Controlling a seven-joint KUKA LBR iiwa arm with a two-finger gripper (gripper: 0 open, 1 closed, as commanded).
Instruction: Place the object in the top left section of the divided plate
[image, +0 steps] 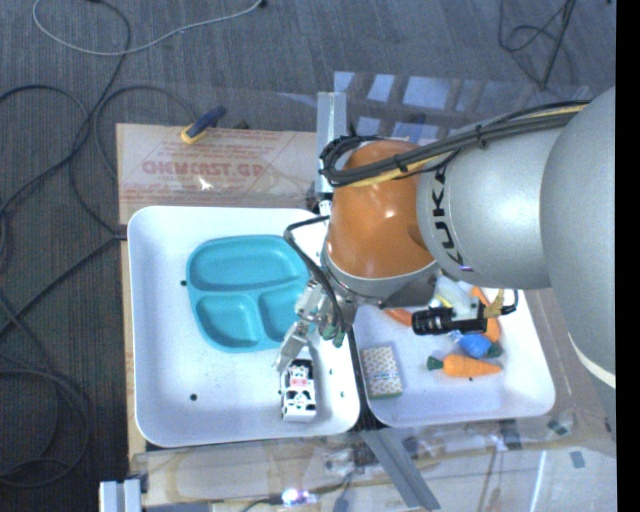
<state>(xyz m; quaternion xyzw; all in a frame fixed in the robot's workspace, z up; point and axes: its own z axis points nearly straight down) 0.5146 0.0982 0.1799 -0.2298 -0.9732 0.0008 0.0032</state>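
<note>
Two bins: left bin holds divided plate, cow toy.

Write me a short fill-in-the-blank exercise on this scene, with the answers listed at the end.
1. The divided plate is coloured ____.
2. The plate lies in the ____ bin of the camera view.
3. The black-and-white cow-patterned carton lies in the same bin as the ____.
4. The toy carrot lies in the ____ bin.

Answers: blue; left; plate; right
</note>
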